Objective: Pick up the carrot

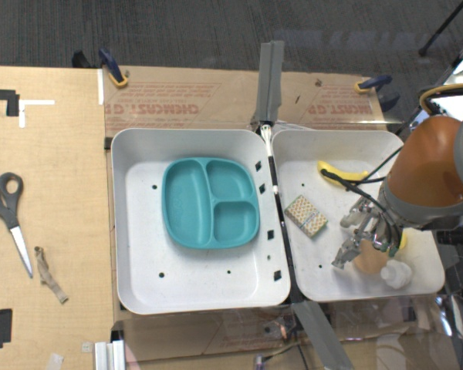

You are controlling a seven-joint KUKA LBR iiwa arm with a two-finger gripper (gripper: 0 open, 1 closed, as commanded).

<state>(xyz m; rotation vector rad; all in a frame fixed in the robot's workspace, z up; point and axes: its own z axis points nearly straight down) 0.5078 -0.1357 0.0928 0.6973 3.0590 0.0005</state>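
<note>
Metal two-finger claw [353, 247] low over the right white bin [309, 277]. Pale orange carrot [367, 261] just beside, touching its tips. Finger spread: cannot tell.

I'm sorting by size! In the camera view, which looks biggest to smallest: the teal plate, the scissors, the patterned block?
1. Teal divided plate, clearly biggest.
2. Scissors, long but thin.
3. Patterned block, smallest.

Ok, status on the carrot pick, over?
Gripper low in right bin. Orange piece, likely the carrot, beside it, not seen gripped. White lump alongside; banana and patterned block nearby.
</note>
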